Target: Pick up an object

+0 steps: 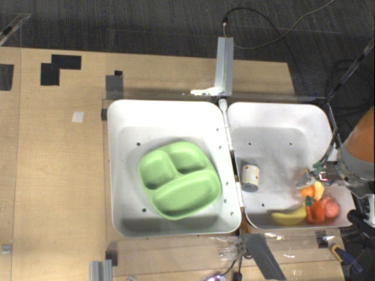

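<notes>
- Bench (53, 186) of pale wood takes up the left of the view, far from the gripper, with black square markings near its top edge.
- Left bin (126, 122), white and shallow, lies well to the left of the gripper, across the divider between the two bins.
- Green divided plate (179, 179) rests in the middle of that bin, tilted a little, with two small compartments at the top and one long compartment below; it is well apart from the gripper.
- Metal post (225, 63) stands upright behind the seam where the bins meet, with a black cable (275, 25) looping away from its top.
- Right bin (275, 124) holds the objects that could be picked, and the arm reaches in over its right wall.
- Small cylindrical cup (250, 177), white with a darker band, lies on its side near the left wall of the right bin, apart from the gripper to its left.
- Banana (289, 216) lies along the front edge of the right bin, below and to the left of the gripper, touching the red object beside it.
- Red and orange toy objects (321, 208) are clustered in the front right corner, directly below the gripper, with a yellow piece on top.
- Gripper (317, 176) hangs just above this cluster near the right wall; the fingers are too small and cluttered to judge how far apart they are, and I cannot tell whether anything is between them.
- Grey arm (357, 168) with its orange band enters from the right edge.
</notes>
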Controlling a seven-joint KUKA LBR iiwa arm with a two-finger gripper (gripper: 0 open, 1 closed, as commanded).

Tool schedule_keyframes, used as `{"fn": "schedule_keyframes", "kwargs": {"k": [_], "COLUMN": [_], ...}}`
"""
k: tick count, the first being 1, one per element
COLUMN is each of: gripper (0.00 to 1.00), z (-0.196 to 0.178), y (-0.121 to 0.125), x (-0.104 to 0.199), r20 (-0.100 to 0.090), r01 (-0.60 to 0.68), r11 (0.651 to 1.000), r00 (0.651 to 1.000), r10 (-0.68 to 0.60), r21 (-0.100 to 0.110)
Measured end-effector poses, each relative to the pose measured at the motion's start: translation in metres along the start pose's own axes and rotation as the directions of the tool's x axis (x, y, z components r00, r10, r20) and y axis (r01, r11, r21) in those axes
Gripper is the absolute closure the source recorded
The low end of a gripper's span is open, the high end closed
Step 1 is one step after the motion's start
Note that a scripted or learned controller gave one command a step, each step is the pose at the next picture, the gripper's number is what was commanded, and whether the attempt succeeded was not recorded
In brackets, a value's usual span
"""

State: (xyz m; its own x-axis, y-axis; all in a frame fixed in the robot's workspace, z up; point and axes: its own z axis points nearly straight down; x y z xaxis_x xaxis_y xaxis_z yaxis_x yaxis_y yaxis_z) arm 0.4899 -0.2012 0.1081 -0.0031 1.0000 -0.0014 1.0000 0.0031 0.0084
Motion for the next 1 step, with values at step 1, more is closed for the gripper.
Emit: {"fn": "schedule_keyframes", "kwargs": {"k": [1], "gripper": [1.0], "z": [-0.0761], "y": [-0.0005], "x": [0.1016], "r20": [-0.001], "r01": [0.065], "r11": [0.998], "r00": [0.998], "r10": [-0.065], "r21": [0.002]}}
